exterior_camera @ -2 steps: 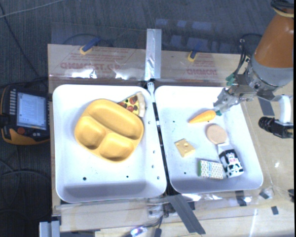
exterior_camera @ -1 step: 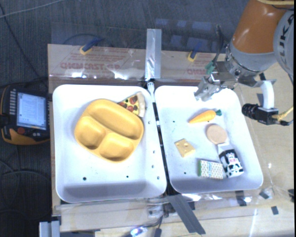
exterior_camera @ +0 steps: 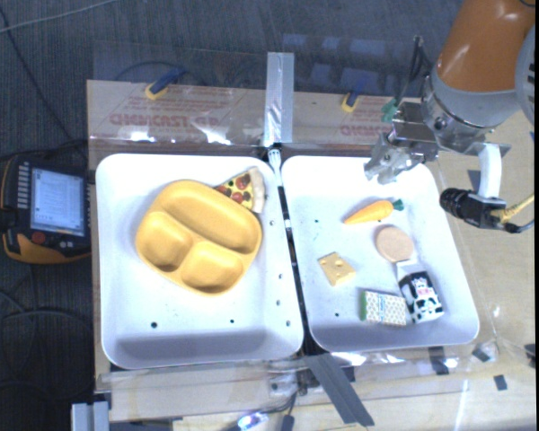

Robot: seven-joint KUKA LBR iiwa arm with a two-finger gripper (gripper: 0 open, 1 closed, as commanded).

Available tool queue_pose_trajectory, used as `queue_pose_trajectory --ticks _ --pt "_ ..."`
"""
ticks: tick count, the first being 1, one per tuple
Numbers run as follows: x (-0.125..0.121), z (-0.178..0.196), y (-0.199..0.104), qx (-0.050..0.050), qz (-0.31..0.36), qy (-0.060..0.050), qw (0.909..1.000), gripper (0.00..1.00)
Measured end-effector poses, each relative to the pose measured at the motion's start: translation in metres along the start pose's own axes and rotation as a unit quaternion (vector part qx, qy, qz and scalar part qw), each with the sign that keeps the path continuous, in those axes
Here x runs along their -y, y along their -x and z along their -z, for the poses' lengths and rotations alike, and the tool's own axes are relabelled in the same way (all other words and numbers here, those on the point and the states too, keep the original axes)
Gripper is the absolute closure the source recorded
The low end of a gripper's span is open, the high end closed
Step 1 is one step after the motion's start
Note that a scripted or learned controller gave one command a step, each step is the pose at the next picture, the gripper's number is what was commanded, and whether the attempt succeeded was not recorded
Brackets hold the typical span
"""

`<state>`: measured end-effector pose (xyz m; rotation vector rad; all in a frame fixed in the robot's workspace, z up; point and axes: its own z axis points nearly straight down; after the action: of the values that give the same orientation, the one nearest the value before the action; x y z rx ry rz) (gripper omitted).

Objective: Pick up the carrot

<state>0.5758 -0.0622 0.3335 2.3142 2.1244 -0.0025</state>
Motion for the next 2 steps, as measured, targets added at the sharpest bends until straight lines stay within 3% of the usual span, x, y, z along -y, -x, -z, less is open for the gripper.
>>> queue_pose_trajectory --ticks 1,2 --pt "-0.007 -0.092 0.034 0.001 -0.033 -0.001 0.9994 0.0" --pt "-0.036 -0.165 0.069 0.001 -0.05 -0.002 0.9988 0.0"
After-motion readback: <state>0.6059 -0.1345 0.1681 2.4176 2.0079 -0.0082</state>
